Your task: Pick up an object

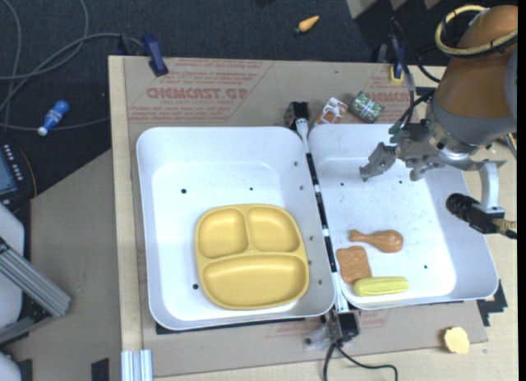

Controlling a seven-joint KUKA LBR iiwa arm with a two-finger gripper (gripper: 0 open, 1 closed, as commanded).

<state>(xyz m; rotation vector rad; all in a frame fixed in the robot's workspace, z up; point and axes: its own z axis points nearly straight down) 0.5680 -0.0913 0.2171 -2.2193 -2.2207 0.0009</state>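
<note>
In the right bin (pixel 460 285), near its front left corner, lie three toy foods: a brown drumstick (pixel 378 240), a flat orange-brown toast slice (pixel 353 263) and a yellow corn cob (pixel 380 286). My gripper (pixel 396 166) hangs over the back half of that bin, well behind the drumstick. Its two fingers stand apart, open, with nothing between them. The grey arm with its orange band (pixel 485 39) comes in from the right.
The left bin (pixel 164 166) holds a yellow divided plate (pixel 251 256). Behind the right bin, on the cardboard, sit a small green can (pixel 367 107) and a red-and-white packet (pixel 332 111). A yellow piece (pixel 455 339) lies at the bench's front right.
</note>
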